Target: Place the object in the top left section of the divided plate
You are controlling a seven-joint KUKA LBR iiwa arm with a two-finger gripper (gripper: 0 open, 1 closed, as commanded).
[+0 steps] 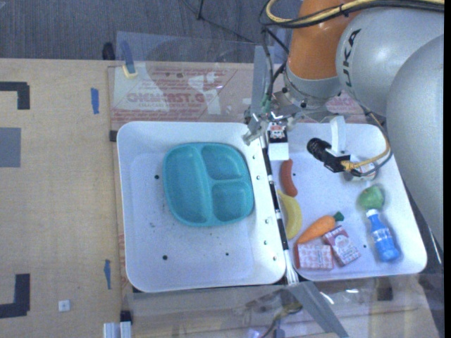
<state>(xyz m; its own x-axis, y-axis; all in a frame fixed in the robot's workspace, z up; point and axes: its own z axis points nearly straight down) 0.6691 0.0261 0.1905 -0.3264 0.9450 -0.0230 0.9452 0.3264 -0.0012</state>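
The gripper [276, 138] hangs over the rim between the bins; whether its fingers are spread or pinched, I cannot tell. Just below lies a sausage [287, 177], likely the object, untouched. The teal plate [208, 184] in the left bin [141, 259] awaits. Banana [292, 215], carrot [318, 228] and bottle [382, 236] crowd nearby.

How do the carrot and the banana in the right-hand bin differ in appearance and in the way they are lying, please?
The carrot is orange with a green top; the banana is plain yellow. The carrot is straight and lies at a slant across the bin, while the banana is curved and runs along the bin's left wall. The carrot lies nearer the red packets; the banana lies just below the sausage. Both rest in the right bin, close together.
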